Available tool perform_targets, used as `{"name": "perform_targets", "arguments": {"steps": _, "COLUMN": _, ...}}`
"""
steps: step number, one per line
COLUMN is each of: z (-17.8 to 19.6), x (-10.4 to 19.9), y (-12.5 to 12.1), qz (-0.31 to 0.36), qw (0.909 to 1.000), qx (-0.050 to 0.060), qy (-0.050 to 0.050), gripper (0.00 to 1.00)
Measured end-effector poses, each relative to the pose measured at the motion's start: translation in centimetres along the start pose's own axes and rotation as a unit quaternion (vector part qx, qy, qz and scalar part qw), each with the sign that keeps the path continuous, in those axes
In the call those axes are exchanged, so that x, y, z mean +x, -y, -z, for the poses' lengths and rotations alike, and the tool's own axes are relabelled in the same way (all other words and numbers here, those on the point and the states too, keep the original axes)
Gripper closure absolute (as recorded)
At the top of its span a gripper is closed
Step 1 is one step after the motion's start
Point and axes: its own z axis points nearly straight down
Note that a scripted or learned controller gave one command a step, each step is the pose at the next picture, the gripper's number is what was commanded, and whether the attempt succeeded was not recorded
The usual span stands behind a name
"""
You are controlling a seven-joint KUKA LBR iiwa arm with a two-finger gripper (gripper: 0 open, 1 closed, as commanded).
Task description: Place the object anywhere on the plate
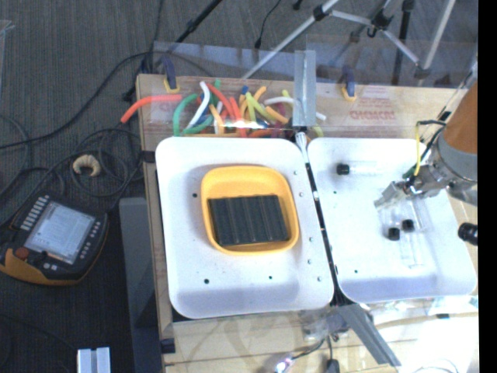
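A yellow plate with a dark ridged insert lies in the left bin. In the right bin lie small clear vials with black caps. One vial is near the back. Two black caps sit close together mid-bin, with a clear tube just in front of them. My gripper hangs low over the right bin, just behind that pair of caps and well to the right of the plate. Nothing can be made out in its grasp.
A bundle of coloured hoses lies along the bench's back edge behind the left bin. A raised divider separates the two bins. A teach pendant and cables lie on the floor to the left.
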Motion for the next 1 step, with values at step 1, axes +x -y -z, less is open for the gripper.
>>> {"name": "perform_targets", "arguments": {"steps": 1, "z": -1.68, "x": 5.2, "y": 2.44, "qz": 0.049, "qw": 0.9988, "qx": 0.002, "qy": -0.001, "gripper": 1.0}}
